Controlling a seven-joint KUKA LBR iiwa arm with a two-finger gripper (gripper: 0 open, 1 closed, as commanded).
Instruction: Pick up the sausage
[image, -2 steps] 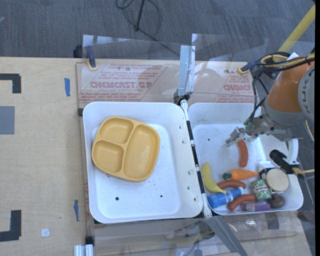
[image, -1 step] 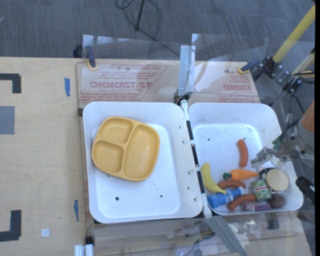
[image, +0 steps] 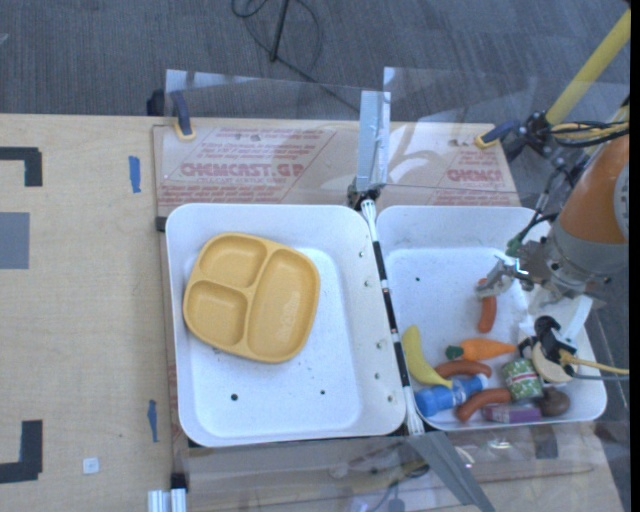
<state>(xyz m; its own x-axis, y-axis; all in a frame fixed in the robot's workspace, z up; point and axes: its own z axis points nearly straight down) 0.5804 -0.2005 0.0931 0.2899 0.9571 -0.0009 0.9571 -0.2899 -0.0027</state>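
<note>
Right now the sausage (image: 487, 313), a small reddish-brown link, sits upright against the white floor of the right bin (image: 440, 265), with the gripper (image: 497, 279) directly above it and its fingers closed around the sausage's top end. Nearer the front lie a carrot (image: 484, 349), a banana (image: 421, 362) and a blue bottle (image: 448, 396), while the left bin (image: 340, 390) holds a yellow divided plate (image: 251, 296).

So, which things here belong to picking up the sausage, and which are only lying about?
For the job:
- sausage, in the right bin
- gripper, just above it

Lying about:
- yellow divided plate in the left bin
- banana
- carrot
- blue bottle
- other small toys along the near edge
</note>
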